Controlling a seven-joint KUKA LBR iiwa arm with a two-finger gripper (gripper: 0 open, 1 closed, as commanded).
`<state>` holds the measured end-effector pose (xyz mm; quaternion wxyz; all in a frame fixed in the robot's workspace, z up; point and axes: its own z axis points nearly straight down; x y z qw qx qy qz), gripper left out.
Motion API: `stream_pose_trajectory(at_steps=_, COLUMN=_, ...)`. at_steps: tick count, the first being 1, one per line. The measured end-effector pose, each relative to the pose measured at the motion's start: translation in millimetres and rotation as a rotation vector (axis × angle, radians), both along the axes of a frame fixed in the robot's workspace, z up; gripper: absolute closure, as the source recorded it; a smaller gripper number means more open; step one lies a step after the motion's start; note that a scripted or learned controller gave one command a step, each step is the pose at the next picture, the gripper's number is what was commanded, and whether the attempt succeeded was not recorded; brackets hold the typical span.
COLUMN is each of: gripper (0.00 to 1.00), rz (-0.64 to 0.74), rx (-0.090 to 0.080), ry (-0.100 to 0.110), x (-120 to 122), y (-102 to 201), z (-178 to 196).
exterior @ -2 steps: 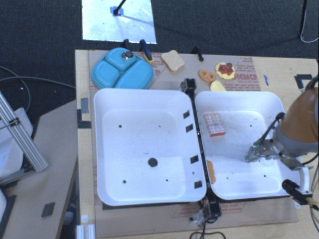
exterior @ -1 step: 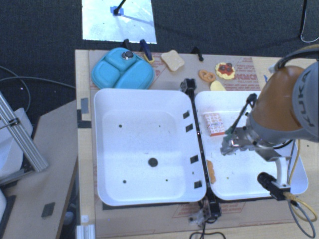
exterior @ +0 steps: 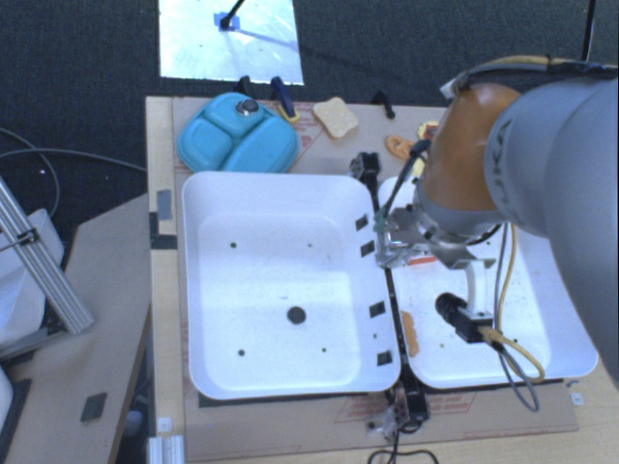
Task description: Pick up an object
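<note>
The gripper (exterior: 401, 249) hangs low over the inner edge of the right bin (exterior: 571, 356), beside the divide between the two bins; the wrist hides its tips, so whether it is released or clenched cannot be told. No writing or label can be read anywhere.

Below the gripper and apart from it, a small orange object (exterior: 410, 333) lies on the right bin's floor against the left wall, its long axis running along that wall, top to bottom.

The left bin (exterior: 222, 211) holds a small dark disc (exterior: 296, 314).

Behind the bins on the bench sit a blue sectioned tray (exterior: 238, 135), a toast-like piece (exterior: 336, 117) and a small orange-yellow item (exterior: 398, 146).
</note>
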<state>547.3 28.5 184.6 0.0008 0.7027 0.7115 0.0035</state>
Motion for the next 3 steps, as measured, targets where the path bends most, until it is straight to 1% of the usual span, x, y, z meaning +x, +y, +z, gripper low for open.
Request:
stream_pose_trajectory(at_steps=1, gripper=1.00, rz=-0.007, rx=-0.002, ry=-0.008, x=-42, y=-8, z=126)
stream_pose_trajectory(at_steps=2, gripper=1.00, rz=-0.014, rx=-0.005, ry=0.004, x=-61, y=-36, z=113)
stream_pose_trajectory(at_steps=3, gripper=1.00, rz=-0.004, rx=-0.002, ry=0.010, x=-40, y=24, z=44)
